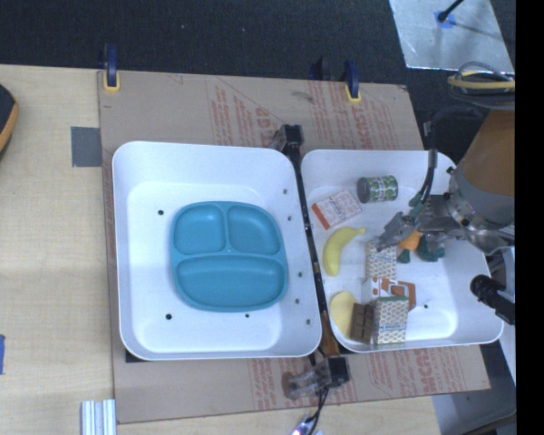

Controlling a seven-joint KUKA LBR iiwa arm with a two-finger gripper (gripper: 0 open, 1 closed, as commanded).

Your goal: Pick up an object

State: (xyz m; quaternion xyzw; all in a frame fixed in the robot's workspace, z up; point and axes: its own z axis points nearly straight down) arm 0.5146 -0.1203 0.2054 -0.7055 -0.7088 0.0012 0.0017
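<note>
Two white bins (pixel 127 243) are borne on a cardboard-covered bench, and in the right one the gripper (pixel 406 232) is poised, its state not discernible, beside a banana (pixel 339 248) probably light, smooth, best taken mid-length.

Yellow banana (pixel 340 248) lies curved in the right bin (pixel 453 333), beside cartons (pixel 382 266)

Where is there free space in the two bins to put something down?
Left bin: a bare white border all round the blue plate. Right bin: crowded; bare floor only between banana and can, and at its right edge.
</note>
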